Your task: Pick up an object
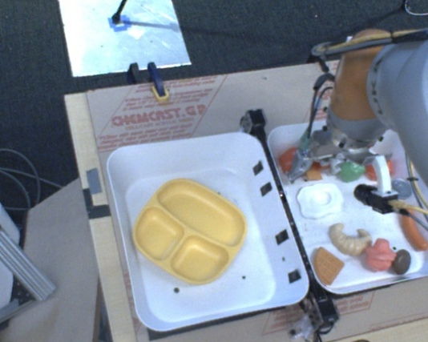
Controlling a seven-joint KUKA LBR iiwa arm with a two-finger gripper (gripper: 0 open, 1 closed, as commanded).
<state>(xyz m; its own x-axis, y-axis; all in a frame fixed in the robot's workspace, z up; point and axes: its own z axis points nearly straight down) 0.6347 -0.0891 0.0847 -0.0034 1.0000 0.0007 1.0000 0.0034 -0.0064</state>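
One fixed view, set high above the counter point(184, 90), angled downward; both white bins point(125, 221) taken in, arm point(423, 107) entering right.

yellow tray point(189, 229), white bins point(133, 171), orange cracker point(327, 264), pink toy point(379, 254)

We see the arm point(422, 103) as a thick, smooth, rounded body in pale grey with a soft sheen. Above the wrist sits an orange band point(350, 86), and a flat plate of the same orange tops it. Below the band the wrist narrows into a grey metal collar point(350, 131). Thin dark cables point(318, 104) loop down beside the band toward the claw point(318, 158), a small cluster of dull grey metal parts whose finer shapes we cannot make out.
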